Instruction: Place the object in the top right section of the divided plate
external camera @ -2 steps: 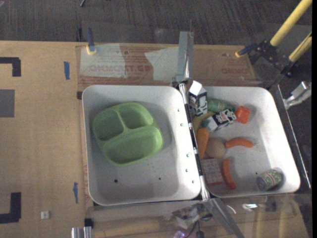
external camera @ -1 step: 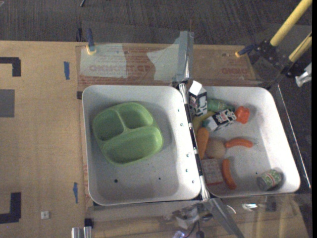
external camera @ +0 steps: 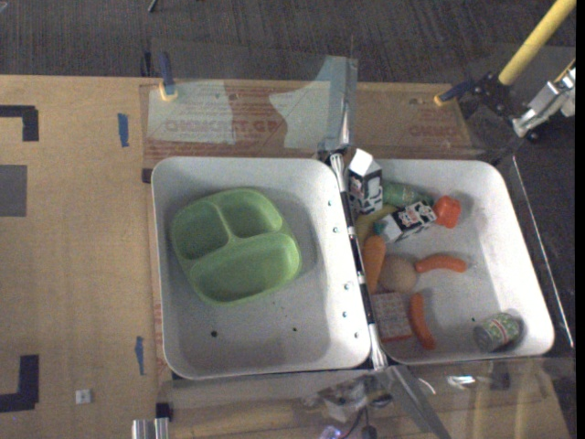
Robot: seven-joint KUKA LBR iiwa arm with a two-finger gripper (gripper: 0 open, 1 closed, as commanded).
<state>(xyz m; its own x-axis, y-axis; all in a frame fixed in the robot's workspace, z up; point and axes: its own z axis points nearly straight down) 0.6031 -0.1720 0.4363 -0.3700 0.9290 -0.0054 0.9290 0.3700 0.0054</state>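
A green divided plate (external camera: 297, 256) lies in the left white bin (external camera: 265, 355), turned slightly. It has two small sections on its far side and one large section on its near side, and all of them are bare. The far right small section (external camera: 257, 213) lies nearest the bins' shared wall. The right white bin (external camera: 512, 245) holds several toy foods: a small milk carton (external camera: 364, 179), a green bottle (external camera: 405, 193), a cow-patterned box (external camera: 416, 218), a carrot (external camera: 374, 257), a beige egg-like lump (external camera: 397, 273) and a can (external camera: 498, 331).
An orange-red piece (external camera: 447, 210), two sausage-like pieces (external camera: 441, 264) (external camera: 420, 320) and a pink block (external camera: 390, 315) also lie in the right bin. Beyond the bench's top right corner a yellow rod (external camera: 539, 33) rises from a clamp. Brown board surrounds the bins.
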